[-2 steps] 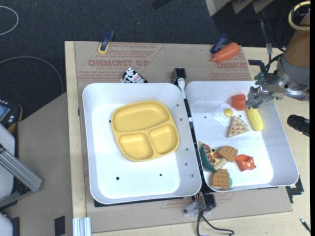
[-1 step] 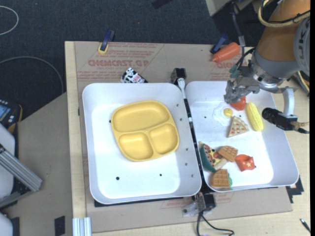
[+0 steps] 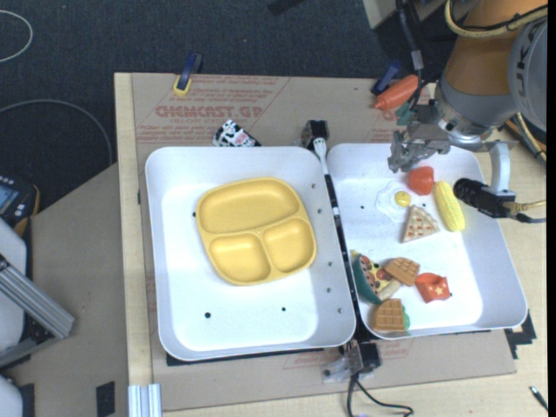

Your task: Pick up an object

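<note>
The gripper [image 3: 408, 159] hangs over the far end of the right bin [image 3: 499, 272], near its back wall. Whether it is released or clenched I cannot tell; nothing is visibly caught in it.

The nearest candidate is the tomato [image 3: 421, 180], just beside the gripper on the near-right side and slightly lower in the frame. It looks round, so it has no long axis to align with. The egg [image 3: 395, 201] lies just beyond it toward the camera, flat on the floor. The corn [image 3: 449, 205] sits to the right of the tomato, its long axis running roughly front to back (tilted a little). A grasp on the tomato would call, by my reading, for a short shift toward the camera and rightward, then a descent.

Counted in the right bin: one tomato, one egg, one corn, one pizza slice [image 3: 420, 225], and a cluster at the near end of about four pieces, among them a waffle [image 3: 389, 316] and a red piece [image 3: 433, 287].

The left bin [image 3: 174, 259] holds one yellow tray [image 3: 255, 229] with three compartments.
</note>
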You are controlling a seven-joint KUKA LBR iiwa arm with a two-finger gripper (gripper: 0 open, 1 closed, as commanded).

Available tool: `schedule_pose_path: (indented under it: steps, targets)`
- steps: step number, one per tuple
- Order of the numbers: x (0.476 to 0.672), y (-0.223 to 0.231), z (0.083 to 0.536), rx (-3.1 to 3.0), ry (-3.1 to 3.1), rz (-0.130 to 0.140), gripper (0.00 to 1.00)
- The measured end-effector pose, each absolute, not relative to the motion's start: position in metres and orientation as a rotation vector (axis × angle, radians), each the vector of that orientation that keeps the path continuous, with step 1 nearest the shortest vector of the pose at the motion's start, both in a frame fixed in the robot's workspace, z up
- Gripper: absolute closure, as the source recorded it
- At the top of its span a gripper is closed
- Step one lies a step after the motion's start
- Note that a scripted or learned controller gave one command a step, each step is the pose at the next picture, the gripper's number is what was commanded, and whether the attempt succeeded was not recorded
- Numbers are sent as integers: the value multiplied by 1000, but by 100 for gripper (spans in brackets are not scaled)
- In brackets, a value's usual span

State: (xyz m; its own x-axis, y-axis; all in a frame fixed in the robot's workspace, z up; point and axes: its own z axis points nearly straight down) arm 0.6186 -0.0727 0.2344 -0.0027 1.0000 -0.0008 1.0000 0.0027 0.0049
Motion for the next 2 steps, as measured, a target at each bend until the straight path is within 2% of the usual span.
schedule_pose_path:
  steps: [1,2]
  targets:
    - [610,-78,234,2223,2222,-2,100]
    - [615,-74,214,2222,2226,-5,100]
